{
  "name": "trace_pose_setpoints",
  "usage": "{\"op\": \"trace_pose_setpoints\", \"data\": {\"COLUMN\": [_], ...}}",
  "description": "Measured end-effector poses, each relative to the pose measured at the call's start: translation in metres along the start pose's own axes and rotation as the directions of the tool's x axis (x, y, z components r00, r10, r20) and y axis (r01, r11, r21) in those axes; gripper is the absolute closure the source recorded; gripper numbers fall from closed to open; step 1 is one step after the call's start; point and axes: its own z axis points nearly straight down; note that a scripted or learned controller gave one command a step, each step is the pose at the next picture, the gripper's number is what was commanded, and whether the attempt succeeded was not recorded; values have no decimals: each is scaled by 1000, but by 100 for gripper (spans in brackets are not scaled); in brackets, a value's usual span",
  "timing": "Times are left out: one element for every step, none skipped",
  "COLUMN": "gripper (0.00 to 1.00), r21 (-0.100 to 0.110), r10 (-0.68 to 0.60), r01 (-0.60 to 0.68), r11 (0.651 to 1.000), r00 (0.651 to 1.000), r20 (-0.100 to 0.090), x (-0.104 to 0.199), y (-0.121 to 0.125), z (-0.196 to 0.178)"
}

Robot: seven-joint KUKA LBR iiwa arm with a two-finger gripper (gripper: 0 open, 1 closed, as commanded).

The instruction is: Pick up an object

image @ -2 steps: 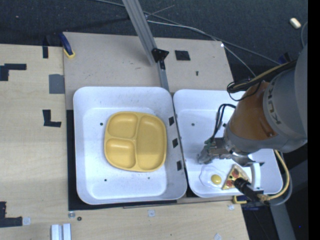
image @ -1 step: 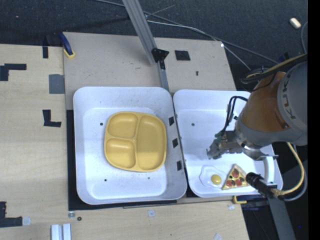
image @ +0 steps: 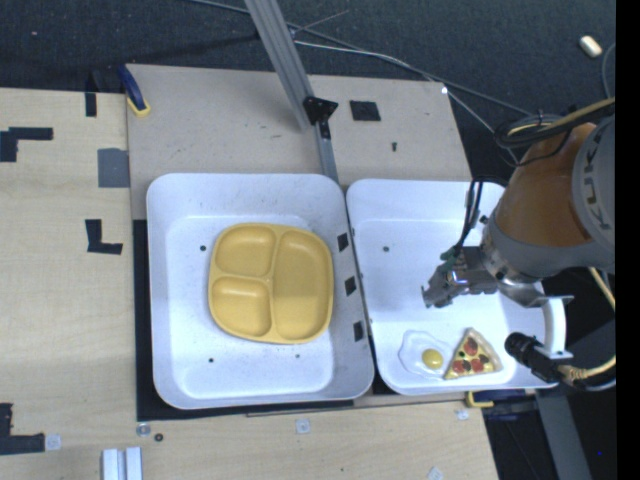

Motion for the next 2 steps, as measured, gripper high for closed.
{"op": "trace_pose_setpoints", "data": {"gripper": [100,100], "r21": [0,3], "r10": [0,-6], "r01": [0,6], "r11": [1000,1000], "r00": [1000,1000], "r20": [0,-2], "x": [0,57], "y": [1,6], "z": [-39,-48]}}
